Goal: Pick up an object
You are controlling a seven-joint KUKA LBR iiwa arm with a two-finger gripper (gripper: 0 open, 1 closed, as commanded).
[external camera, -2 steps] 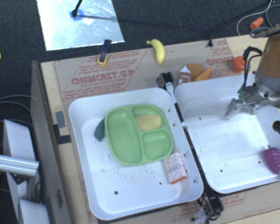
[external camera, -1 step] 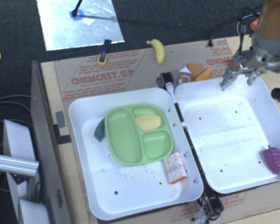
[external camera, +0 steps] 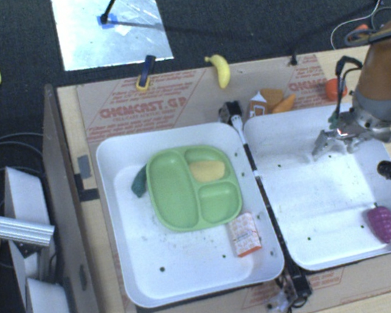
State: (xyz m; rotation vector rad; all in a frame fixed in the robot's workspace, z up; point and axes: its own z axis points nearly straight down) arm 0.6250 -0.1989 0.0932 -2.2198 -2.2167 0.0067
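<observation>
1. A green, three-compartment plastic plate (external camera: 190, 188) lies in the left shallow white bin (external camera: 138, 274), with a pale yellow piece (external camera: 209, 168) in its upper right compartment.
2. Just below the plate's right corner lies a small red-and-white packet (external camera: 244, 234).
3. Right of the plate, over the right white bin (external camera: 331, 248), the grey jaws (external camera: 330, 142) hang spread apart, grasping nothing.
4. Far right of the plate, a purple grape-like bunch (external camera: 381, 223) rests near that bin's lower right corner.
</observation>
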